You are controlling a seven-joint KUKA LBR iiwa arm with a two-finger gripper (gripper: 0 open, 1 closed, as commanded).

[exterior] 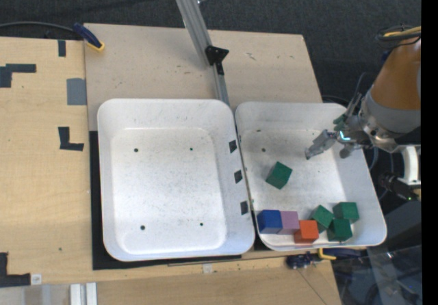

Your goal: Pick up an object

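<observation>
The gripper hangs over the upper right part of the right bin, its fingers spread apart with nothing between them. Below and left of it a lone green cube sits tilted on the bin floor, well apart from the fingertips; along the near edge cluster a blue cube, a lilac cube, an orange cube and three more green blocks. The left bin lies alongside

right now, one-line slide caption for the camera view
KUKA arm's gripper hovers over the right bin, above a lone green cube, with more colored blocks clustered along the near wall.
</observation>
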